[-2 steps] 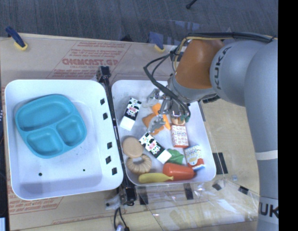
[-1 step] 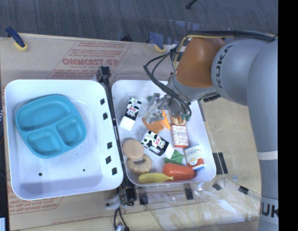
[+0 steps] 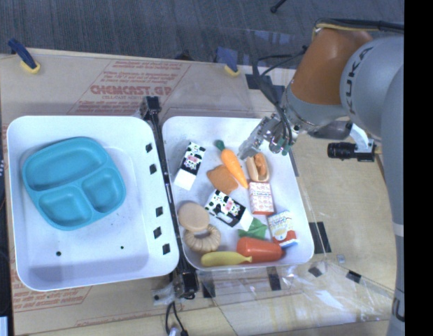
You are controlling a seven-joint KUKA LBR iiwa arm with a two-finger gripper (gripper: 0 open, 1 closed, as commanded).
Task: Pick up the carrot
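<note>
The carrot (image 3: 232,166) lies in the right bin (image 3: 300,219) on the table (image 3: 202,82), in the bin's upper middle, its green top pointing toward the far wall and its orange body running down and to the right. The claw (image 3: 261,142) hangs just up and to the right of it, near the bin's far right corner, close to the carrot but with nothing visibly between its fingers; whether they are spread or pressed together I cannot tell. Just right of the carrot sits a hot dog (image 3: 257,166), and against the carrot's lower left side an orange wedge (image 3: 220,178). A cow-patterned carton (image 3: 191,164) lies to the left, another (image 3: 225,208) below. The left bin (image 3: 34,257) holds a blue divided tray (image 3: 71,180).
</note>
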